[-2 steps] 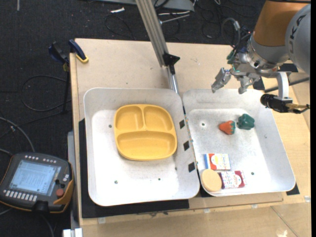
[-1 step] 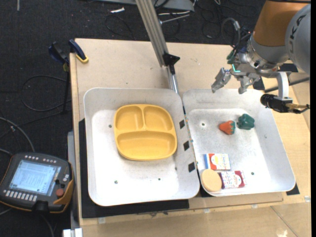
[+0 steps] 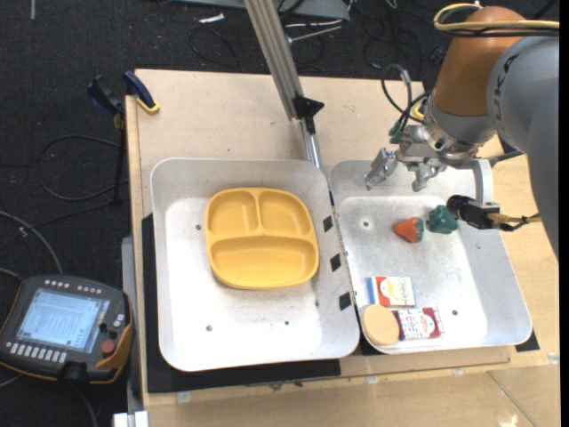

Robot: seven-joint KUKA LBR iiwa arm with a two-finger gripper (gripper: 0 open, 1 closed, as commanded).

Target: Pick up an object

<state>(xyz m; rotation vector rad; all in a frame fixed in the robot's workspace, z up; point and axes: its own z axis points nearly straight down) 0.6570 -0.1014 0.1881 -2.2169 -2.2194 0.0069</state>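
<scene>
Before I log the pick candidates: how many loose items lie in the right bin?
5: a strawberry and teal toy near its back, a small carton mid-front, a red box and tan disc at the front edge.

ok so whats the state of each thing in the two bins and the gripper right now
yellow tray: lying flat in the left bin, compartments bare
strawberry: loose in the right bin, untouched
green toy: loose just right of the strawberry
small boxes: lying flat near the right bin's front edge
tan round piece: lying flat in the front left corner
gripper: open over the right bin's far edge, holding nothing
</scene>
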